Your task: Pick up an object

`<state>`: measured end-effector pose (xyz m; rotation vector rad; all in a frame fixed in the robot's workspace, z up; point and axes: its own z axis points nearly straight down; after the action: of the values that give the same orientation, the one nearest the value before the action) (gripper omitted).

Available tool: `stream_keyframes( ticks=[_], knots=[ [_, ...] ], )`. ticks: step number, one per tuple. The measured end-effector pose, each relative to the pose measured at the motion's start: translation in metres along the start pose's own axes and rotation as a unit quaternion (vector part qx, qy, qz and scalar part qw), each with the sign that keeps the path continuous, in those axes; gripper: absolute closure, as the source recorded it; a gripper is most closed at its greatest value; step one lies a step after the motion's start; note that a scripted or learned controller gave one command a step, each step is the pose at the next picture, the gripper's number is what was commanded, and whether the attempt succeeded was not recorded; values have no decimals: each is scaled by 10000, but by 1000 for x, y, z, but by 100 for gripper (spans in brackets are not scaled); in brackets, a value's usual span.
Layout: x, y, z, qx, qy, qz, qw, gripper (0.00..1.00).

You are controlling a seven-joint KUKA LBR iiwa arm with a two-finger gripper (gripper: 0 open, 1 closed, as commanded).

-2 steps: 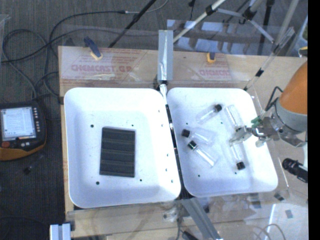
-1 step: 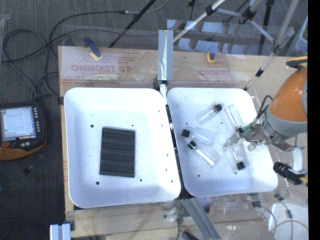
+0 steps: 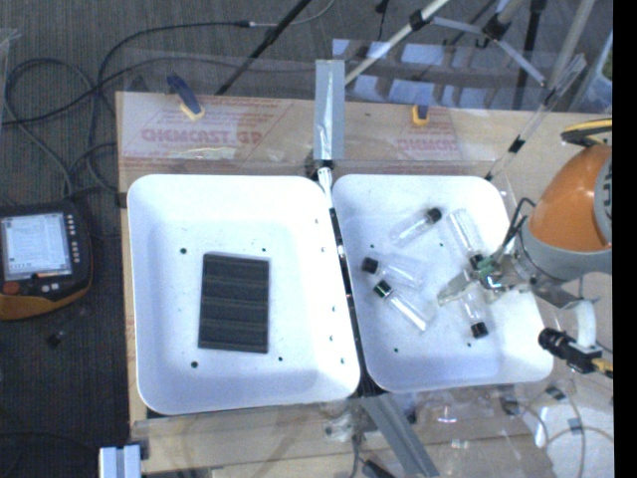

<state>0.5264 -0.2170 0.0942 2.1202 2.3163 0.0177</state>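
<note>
Camera view: bench carries two white bins side by side. Left bin (image 3: 159, 207) holds one dark ribbed slab (image 3: 235, 302) lying flat near its middle. Right bin (image 3: 398, 366) holds several small clear vials with black caps, scattered: one (image 3: 416, 225) near the upper middle, one (image 3: 464, 235) just right of it, one (image 3: 400, 305) lower and nearer the centre, plus loose black caps (image 3: 369, 265). Arm (image 3: 572, 212) enters from the right, its gripper (image 3: 476, 275) low over the right side of that bin, among the vials. Finger state cannot be judged; the tip is small and blurred against clear plastic, and no vial can be confirmed as held.

Assessment: step in hand is closing on a vial. Recommended: centre on a single vial body, cross its long axis, avoid neighbouring vials, then lift straight. Clear round vials will likely roll or slip.
</note>
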Motion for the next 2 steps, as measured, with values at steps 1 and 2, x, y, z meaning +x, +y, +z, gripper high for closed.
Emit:
stream_keyframes(
  ticks=[1, 2],
  knots=[
    [-1, 2, -8, -40, -41, 0, 10000, 100],
    [60, 69, -103, 55, -37, 251, 9997, 100]
  ],
)
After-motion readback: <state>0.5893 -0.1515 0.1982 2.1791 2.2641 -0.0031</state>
